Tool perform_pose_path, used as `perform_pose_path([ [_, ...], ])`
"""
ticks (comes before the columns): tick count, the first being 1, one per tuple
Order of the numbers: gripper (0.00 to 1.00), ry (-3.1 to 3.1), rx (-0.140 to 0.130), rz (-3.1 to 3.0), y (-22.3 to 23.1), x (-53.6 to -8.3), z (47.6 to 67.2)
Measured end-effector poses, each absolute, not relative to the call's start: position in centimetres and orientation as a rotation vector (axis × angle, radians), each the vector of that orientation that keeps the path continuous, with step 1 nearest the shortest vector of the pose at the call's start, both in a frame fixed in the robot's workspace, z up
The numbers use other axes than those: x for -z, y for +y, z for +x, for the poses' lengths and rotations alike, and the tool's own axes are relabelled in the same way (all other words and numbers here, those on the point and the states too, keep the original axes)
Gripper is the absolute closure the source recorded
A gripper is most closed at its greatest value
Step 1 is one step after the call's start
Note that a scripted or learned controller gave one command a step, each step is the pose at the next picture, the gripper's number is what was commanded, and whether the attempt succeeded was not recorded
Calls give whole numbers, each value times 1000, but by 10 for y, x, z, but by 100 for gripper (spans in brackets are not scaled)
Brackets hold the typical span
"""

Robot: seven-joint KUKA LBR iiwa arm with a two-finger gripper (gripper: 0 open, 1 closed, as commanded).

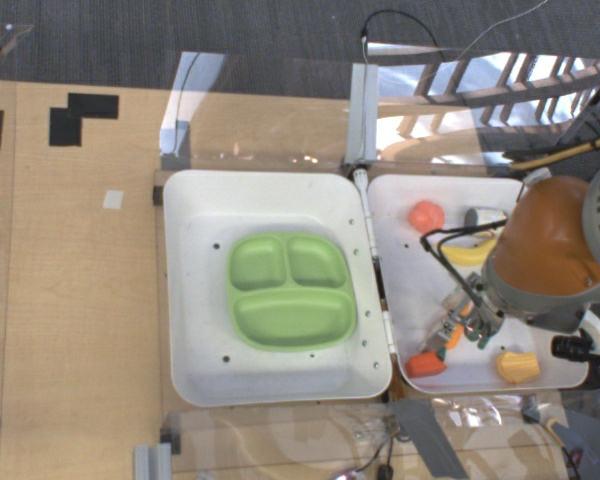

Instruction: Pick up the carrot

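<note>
Carrot (450, 336), small, orange with green top end, lying tilted, in right bin (400, 268) near its front edge, beside a red-orange item (426, 365)

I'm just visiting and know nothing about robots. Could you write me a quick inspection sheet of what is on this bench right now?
Surface: two shallow white bins side by side, left bin and right bin, on a wooden bench.
Job's things: small orange carrot with a green top lies in the right bin's near part.
Clutter: green three-compartment plastic plate in the left bin; orange-red round toy, yellow banana and yellow-orange chunk in the right.
Grippers: two-finger gripper low beside the carrot.
Cables: black cable looping from the arm.
Surroundings: dark carpet.
</note>
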State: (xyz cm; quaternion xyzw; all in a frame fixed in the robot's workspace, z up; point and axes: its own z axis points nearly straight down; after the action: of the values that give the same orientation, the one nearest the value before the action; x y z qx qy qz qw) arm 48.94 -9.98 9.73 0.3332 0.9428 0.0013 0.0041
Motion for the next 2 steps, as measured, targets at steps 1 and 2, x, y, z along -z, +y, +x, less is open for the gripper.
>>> perform_pose_path([
  [1, 100, 2947, -9, 1047, -99, -108, 492],
  [2, 0, 2947, -8, 1047, -99, -108, 492],
])
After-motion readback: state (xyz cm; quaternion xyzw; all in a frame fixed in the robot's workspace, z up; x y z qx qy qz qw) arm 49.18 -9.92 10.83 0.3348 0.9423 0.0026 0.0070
